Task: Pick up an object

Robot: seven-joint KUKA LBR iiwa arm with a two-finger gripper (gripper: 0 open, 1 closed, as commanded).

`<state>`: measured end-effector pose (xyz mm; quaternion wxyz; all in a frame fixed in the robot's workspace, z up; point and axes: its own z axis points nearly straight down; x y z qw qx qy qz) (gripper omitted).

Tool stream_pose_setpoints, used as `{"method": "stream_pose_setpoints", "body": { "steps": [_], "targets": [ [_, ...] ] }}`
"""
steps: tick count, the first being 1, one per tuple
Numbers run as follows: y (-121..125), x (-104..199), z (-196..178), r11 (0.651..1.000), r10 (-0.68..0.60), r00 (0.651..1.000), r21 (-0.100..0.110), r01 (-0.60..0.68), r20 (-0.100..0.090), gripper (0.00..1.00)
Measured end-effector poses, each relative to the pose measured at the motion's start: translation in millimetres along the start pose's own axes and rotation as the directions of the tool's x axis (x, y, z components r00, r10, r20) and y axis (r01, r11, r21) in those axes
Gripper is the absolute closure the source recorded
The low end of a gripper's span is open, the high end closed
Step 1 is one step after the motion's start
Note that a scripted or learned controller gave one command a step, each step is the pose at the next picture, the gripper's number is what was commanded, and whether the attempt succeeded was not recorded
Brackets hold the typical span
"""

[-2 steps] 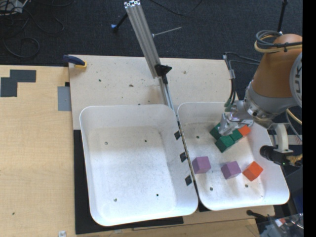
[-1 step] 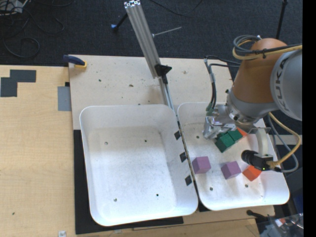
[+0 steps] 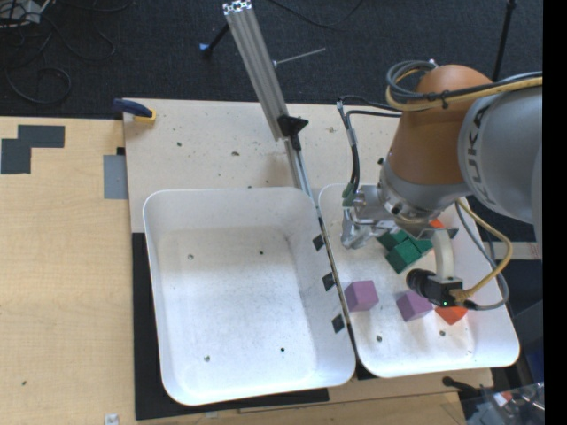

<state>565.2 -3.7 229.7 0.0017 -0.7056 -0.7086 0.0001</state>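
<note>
White plastic makes up the 2 shallow bins: the left bin (image 3: 177,237) and the right bin (image 3: 496,348), sitting side by side and touching along a shared edge on the bench (image 3: 204,140). Over the right bin hangs the arm (image 3: 505,149), its orange band (image 3: 434,131) the brightest thing in the scene. Below it the gripper (image 3: 359,228) sits low at the far-left corner of that bin, beside the shared edge; whether it is parted or closed I cannot tell, and nothing can be seen held in it.

Candidate objects all lie in the right bin. A green block (image 3: 406,251) lies just beside the gripper, partly under the wrist. 2 purple blocks follow: 1 purple cube (image 3: 360,296) near the dividing edge, another purple block (image 3: 412,306) towards the middle. A small orange piece (image 3: 452,315) lies farther right, beside a black cable fitting.

My reading is that the approach step is in hand, with no grasp made. Next, the gripper would need to centre over 1 block, probably the green, descend around it, close and lift.
</note>
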Motion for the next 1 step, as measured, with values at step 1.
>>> {"method": "stream_pose_setpoints", "body": {
  "steps": [1],
  "targets": [
    [-3.7, 59.2, 9.1, 1.0, -0.001, 1.0, 0.004, 0.001, 0.0, 1.0]
  ]
}}
